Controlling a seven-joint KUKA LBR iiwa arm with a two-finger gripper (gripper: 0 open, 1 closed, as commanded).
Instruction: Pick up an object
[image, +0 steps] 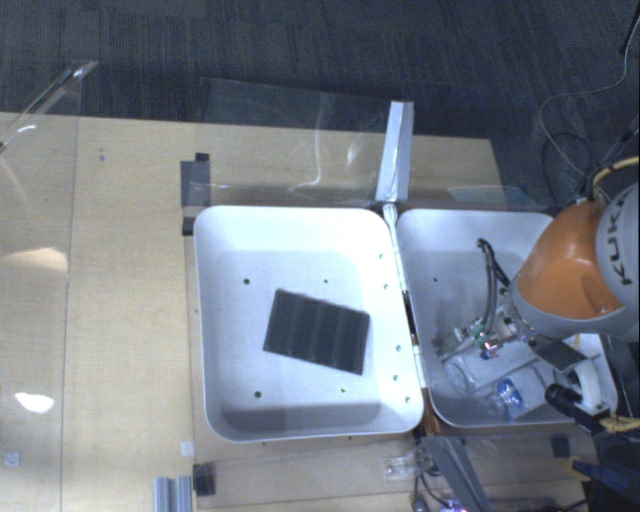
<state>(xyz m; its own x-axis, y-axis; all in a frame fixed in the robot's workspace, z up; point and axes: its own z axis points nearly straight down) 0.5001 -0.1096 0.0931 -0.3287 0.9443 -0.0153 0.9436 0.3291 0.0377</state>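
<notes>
A dark ribbed rectangular pad (317, 331) lies flat in the middle of the left bin (225, 300). In the right bin (440, 250), a clear plastic bottle (497, 391) with a blue patch lies near the front wall. The arm, with its orange band (565, 270), reaches into the right bin from the right. My gripper (467, 340) hangs low over the bin floor, just above and left of the bottle. Its metal parts and cables blur together, and I see nothing clearly held.
A metal bracket (395, 160) stands behind the seam between the two bins. Clear plastic sheeting (290, 140) covers the bench at the back and left. Black cables (590, 130) hang at the far right.
</notes>
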